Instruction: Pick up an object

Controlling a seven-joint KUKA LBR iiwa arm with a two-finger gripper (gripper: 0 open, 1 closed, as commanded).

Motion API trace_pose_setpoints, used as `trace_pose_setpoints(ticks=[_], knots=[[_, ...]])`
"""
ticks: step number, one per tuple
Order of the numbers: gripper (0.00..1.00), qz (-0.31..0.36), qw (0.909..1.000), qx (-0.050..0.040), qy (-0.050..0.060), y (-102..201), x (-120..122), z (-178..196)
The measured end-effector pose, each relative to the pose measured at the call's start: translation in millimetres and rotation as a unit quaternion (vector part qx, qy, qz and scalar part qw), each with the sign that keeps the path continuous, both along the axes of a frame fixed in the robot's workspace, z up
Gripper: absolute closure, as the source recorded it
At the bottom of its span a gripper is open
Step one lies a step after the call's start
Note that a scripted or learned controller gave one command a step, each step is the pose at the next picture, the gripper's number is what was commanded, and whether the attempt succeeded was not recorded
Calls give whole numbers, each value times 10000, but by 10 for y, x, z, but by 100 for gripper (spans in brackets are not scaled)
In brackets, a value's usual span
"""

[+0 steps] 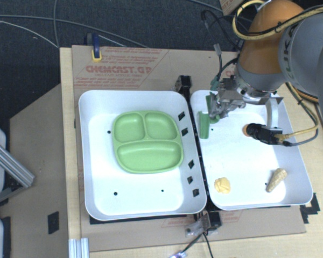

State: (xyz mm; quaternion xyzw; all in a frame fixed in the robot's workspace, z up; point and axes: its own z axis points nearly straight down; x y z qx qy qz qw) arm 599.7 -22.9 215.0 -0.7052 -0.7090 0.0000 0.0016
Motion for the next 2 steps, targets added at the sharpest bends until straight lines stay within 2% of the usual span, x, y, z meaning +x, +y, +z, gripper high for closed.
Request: trace_pose_setpoints(ticks=[1,2], knots=[[100,7,10000,-1,-18,617,112,-33],[100,0,10000,0,-24,1081,203,106]])
